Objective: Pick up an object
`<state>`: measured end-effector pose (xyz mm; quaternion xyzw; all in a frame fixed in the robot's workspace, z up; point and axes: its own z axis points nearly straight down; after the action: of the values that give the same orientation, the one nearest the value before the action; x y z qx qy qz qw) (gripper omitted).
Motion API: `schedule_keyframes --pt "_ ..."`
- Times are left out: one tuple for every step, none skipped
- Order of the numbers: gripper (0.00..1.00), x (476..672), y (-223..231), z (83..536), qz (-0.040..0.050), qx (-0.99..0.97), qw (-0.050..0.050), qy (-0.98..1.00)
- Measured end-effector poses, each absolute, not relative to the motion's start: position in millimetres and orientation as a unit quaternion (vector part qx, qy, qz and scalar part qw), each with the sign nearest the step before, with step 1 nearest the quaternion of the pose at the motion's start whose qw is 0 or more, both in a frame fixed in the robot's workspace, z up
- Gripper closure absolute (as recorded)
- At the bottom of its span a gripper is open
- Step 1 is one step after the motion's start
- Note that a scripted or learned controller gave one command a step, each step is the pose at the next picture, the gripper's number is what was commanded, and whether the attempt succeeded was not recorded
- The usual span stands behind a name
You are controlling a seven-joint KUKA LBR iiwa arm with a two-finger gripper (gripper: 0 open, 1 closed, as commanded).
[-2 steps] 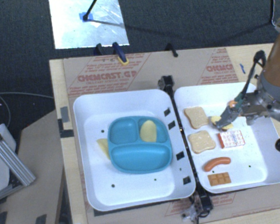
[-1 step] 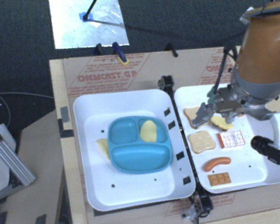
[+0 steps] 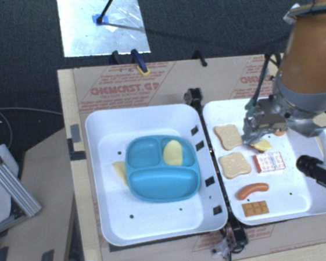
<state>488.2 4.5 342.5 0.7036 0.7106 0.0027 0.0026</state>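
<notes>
My gripper (image 3: 259, 129) hangs low over the upper middle of the right bin (image 3: 317, 203). Just below it lies a small yellow wedge (image 3: 262, 145), touching or nearly touching the gripper's underside. A toast slice (image 3: 228, 136) lies to its left, and a second toast slice (image 3: 235, 164) sits below that. A red-and-white packet (image 3: 270, 162) rests right of the second slice. Toward the front lie a sausage (image 3: 252, 190) and a brown waffle square (image 3: 255, 208). A small reddish piece (image 3: 279, 132) peeks out beside the gripper body.
The left bin (image 3: 107, 180) holds a blue divided plate (image 3: 157, 183) with a yellow egg-shaped item (image 3: 173, 153) in its upper right compartment. A pale yellow piece (image 3: 119, 171) sticks out from under the plate's left edge. A black-clipped divider (image 3: 210, 162) separates the bins.
</notes>
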Motion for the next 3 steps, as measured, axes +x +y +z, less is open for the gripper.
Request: schedule_keyframes --pt "1.0 489.3 97.2 398.4 0.0036 0.703 0.002 0.711" --pt "1.0 489.9 92.7 407.1 0.0029 0.704 0.002 0.71" --pt "1.0 490.6 92.6 417.7 0.0037 0.702 0.003 0.712"
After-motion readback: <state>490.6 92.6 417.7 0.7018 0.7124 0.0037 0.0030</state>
